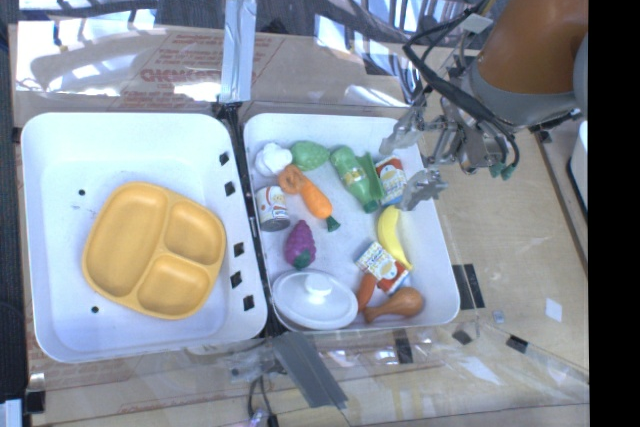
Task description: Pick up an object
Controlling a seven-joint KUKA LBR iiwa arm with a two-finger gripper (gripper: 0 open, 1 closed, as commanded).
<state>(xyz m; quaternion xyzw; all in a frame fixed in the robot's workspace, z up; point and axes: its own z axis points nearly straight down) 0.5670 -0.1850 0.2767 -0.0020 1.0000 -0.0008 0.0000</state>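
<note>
The pincer (412, 160) is hanging over the right rim of the right bin (440, 260), and its two metal fingers (424, 187) are standing spread apart, with nothing pinched between them. Just left of the pincer, a small carton with a red label (391, 179) is lying, and touching its left side is a green bottle (354, 177). Further left a green vegetable piece (310, 155) and a white cauliflower-like piece (272, 158) are resting near the bin's upper left corner. Below and left of the pincer an orange carrot (306, 194) is lying at a slant, with a small can (272, 206) beside it and a purple eggplant-like piece (299, 244) under it. Just below the pincer a yellow banana (389, 234) is lying, and a second small carton (376, 262) is touching its lower end. Lower still, a brown chicken drumstick (394, 305) and a white lidded bowl (315, 299) are sitting at the near wall. Far to the left, the left bin (50, 315) is holding a yellow divided plate (153, 249).
</note>
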